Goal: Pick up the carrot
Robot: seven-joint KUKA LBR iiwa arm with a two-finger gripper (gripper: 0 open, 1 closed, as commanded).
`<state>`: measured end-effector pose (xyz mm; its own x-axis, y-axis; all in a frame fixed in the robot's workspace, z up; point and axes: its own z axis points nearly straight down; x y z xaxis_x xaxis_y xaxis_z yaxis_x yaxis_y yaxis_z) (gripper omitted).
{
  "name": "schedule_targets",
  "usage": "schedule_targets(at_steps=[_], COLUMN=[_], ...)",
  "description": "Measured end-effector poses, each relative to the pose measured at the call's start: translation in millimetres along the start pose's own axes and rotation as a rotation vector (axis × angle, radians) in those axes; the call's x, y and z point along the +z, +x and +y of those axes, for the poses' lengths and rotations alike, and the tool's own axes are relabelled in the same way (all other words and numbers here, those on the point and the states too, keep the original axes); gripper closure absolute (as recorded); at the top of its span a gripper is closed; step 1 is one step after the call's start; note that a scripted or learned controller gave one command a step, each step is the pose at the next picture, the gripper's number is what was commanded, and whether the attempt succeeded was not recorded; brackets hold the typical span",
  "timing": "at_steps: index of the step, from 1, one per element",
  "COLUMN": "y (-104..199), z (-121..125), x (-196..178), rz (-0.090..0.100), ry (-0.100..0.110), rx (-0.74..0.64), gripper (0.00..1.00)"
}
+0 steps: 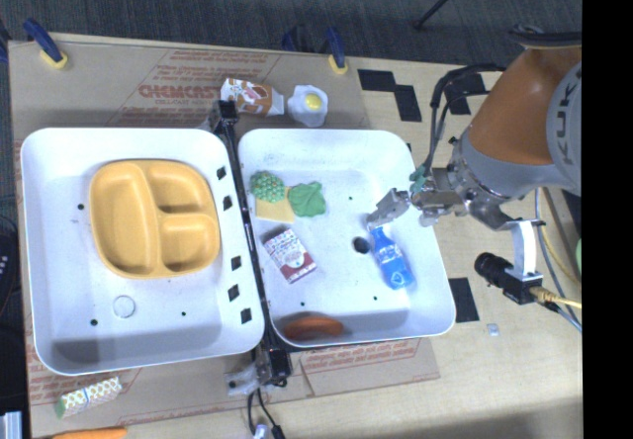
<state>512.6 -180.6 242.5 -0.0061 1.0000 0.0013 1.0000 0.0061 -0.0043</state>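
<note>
A yellow divided tray (155,217) sits in the left bin (59,328). In the right bin (396,145), the carrot (314,326) lies untouched against the near wall, beyond a small red packet (289,255). Further right, the gripper (388,211) hovers above a blue bottle (389,260), fingers apart, holding nothing. The pick appears not yet begun.

The orange carrot (313,326) lies flat and lengthwise along the right bin's near wall; near its left corner.
</note>
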Motion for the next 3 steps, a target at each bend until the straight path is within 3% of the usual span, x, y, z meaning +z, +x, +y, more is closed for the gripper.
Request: schedule_targets(at_steps=[1, 2, 3], y=[73, 130, 146], z=[5, 56, 105], x=[44, 51, 50], rz=[0.000, -0.001, -0.002], ry=[0.000, -0.002, -0.002], rx=[-0.201, -0.271, -0.356], gripper=[0.00, 0.00, 0.00])
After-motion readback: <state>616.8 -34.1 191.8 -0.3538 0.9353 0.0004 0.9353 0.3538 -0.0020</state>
